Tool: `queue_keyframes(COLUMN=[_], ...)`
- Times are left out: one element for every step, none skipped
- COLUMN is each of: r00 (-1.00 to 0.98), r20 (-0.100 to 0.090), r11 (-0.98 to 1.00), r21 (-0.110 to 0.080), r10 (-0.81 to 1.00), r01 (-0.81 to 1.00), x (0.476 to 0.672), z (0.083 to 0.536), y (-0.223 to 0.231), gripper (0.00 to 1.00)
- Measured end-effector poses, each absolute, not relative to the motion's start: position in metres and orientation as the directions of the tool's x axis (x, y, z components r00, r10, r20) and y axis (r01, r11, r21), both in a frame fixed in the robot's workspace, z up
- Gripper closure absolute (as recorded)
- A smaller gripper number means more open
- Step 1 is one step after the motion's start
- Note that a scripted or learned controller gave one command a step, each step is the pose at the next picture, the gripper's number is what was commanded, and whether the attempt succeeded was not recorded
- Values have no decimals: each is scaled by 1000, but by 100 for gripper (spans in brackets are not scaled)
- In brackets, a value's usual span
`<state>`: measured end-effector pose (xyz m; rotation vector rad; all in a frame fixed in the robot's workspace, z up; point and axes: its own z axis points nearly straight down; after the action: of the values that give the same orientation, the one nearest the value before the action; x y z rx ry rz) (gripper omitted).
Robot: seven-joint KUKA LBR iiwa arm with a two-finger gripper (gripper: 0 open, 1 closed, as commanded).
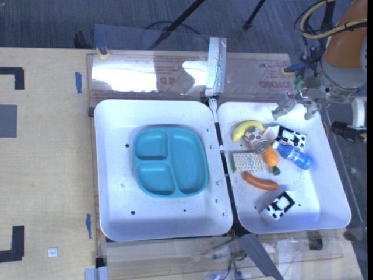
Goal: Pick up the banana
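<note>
While my claw (296, 105) hangs wide at the far rim, the crowded banana (247, 129) could slip against the carton (254, 137).

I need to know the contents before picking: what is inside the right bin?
The right bin holds a banana, a carrot, a sausage, a blue bottle, a mesh card and two black-and-white blocks. Anything under them is hidden.

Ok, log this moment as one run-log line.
stage: approach | pincer: above right bin's far edge, holding nothing | banana: in right bin, far-left part, ungrasped | blue tray: left bin
</note>
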<state>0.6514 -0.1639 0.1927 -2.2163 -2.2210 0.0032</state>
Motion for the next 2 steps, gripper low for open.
queue_keyframes(r00=[459,293], r20=[-1,-1], r11=[-459,-293], r21=[-5,8], r10=[888,956], r01=[888,956], x=[615,644], z=[215,124], y=[-213,-182], gripper=[0,0])
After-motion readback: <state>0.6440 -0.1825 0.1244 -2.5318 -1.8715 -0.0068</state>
